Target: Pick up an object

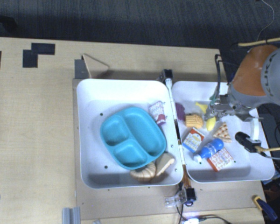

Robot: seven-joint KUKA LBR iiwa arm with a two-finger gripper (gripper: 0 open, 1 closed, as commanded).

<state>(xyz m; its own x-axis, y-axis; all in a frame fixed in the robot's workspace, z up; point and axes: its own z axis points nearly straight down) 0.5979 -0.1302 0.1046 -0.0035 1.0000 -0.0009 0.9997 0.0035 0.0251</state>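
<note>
Two bins: shallow white left bin (88, 125) carries a blue divided plastic plate (132, 137); right bin (263, 171) heaps small things for picking.
Tool (216, 107): low over the right bin's far side, above a yellow block (210, 123); grip state cannot be told.
Candidate: blue bottle (209, 150), mid-bin, reachable.

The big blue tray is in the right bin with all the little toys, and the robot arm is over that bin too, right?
Not quite. The camera view shows the blue tray in the left bin, not the right one. The little toys are in the right bin, and the arm is over it.
</note>
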